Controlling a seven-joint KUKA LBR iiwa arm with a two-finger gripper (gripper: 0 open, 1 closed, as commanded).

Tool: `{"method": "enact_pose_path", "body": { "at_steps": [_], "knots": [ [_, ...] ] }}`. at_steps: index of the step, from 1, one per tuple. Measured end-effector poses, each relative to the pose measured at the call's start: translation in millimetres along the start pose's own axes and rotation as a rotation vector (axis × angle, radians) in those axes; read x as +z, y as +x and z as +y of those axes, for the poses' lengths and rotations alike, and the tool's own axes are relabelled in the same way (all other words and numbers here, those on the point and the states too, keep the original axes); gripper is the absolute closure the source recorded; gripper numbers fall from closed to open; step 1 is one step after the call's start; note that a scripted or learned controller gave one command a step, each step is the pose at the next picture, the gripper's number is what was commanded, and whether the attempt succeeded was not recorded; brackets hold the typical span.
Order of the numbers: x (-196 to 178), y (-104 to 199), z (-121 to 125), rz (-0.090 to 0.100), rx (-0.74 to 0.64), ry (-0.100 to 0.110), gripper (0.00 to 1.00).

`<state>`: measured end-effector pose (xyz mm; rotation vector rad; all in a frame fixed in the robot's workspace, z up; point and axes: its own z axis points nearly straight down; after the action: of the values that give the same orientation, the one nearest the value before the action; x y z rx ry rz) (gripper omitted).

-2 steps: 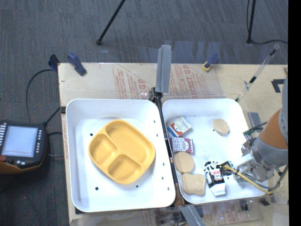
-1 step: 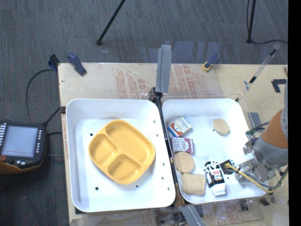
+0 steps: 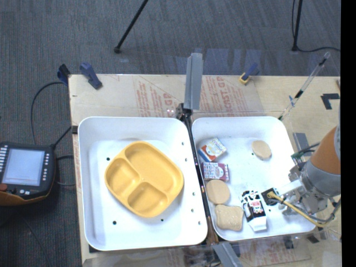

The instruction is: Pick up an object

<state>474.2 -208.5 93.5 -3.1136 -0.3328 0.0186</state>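
Note:
The right bin (image 3: 239, 128) holds several small items. A red and white carton (image 3: 212, 148) and a pink packet (image 3: 216, 171) lie near its left wall. A round tan biscuit (image 3: 261, 149) sits toward the back right, and a second round biscuit (image 3: 218, 192) lies above a slice of bread (image 3: 229, 217) at the front. A black and white cow-pattern carton (image 3: 254, 209) lies at the front middle. My gripper (image 3: 300, 203) hangs low over the bin's front right corner, just right of the cow-pattern carton, and nothing shows in its grasp.
The left bin (image 3: 92, 149) holds a yellow divided plate (image 3: 144, 178). A grey post (image 3: 193, 82) stands behind the seam between the bins. A control pendant (image 3: 25, 171) rests off the bench at the left.

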Motion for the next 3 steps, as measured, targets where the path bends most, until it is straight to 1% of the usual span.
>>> {"method": "enact_pose_path", "body": {
  "at_steps": [1,2,3],
  "knots": [
    [7,54,15,0.005,0.009,-0.006,1.0],
    [-1,54,13,0.0,0.003,-0.002,1.0],
    [7,84,23,0.006,0.012,-0.007,1.0]
  ]
}}
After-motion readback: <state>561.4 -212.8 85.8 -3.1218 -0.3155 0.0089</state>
